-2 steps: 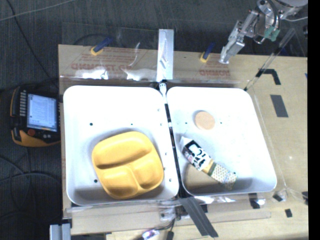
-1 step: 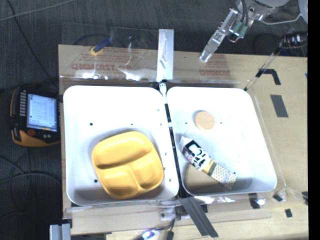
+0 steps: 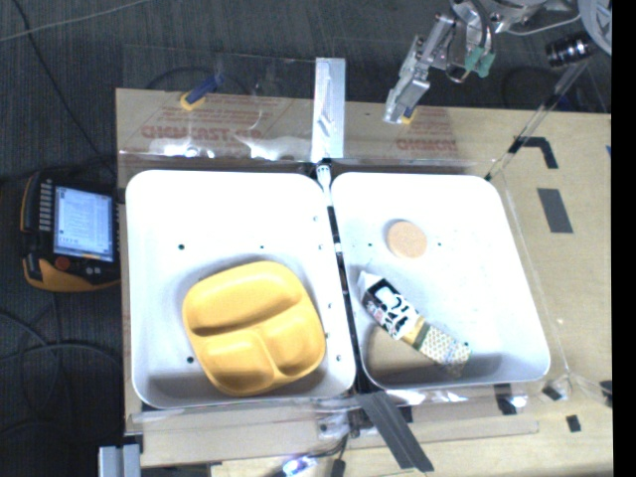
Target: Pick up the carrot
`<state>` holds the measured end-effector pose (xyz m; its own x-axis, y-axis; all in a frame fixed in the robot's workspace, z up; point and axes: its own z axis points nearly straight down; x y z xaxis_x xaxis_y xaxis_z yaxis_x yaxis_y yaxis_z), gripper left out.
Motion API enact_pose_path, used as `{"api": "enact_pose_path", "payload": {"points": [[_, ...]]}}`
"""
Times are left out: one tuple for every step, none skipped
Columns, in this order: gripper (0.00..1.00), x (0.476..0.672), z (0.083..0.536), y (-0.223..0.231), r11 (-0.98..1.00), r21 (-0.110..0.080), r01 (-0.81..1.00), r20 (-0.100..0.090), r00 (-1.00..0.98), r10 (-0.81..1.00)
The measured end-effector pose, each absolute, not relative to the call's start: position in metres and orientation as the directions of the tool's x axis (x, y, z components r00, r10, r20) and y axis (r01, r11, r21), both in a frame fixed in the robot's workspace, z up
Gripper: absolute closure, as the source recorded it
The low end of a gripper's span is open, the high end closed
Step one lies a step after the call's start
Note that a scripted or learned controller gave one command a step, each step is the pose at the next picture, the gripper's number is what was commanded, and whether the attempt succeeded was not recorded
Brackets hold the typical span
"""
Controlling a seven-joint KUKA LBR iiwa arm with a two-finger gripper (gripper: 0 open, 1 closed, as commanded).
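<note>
The grey metal tool (image 3: pixel 402 107) hangs high above the back edge of the worktop (image 3: pixel 576 167), past the right white bin (image 3: pixel 517 266). It holds nothing, and I cannot tell how wide it is open.

The carrot looks like the small round orange slice (image 3: pixel 406 238) lying flat in the right bin, near the back. A black and white wrapped packet (image 3: pixel 409 321) lies near it, apart.

To do this well, the tool should go straight over the slice, open wide, come down slowly and pinch its edges.

yellow tray (image 3: pixel 254 326) in left bin (image 3: pixel 159 207) | tan disc (image 3: pixel 406 238), wrapped packet (image 3: pixel 410 321) in right bin (image 3: pixel 497 227)
</note>
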<state>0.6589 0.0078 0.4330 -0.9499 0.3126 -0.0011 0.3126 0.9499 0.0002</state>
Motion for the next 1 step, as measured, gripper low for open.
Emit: {"api": "enact_pose_path", "payload": {"points": [[1.0,0.6594,0.4332,0.0171,0.999,0.001,-0.041,-0.002,-0.999,-0.041]]}}
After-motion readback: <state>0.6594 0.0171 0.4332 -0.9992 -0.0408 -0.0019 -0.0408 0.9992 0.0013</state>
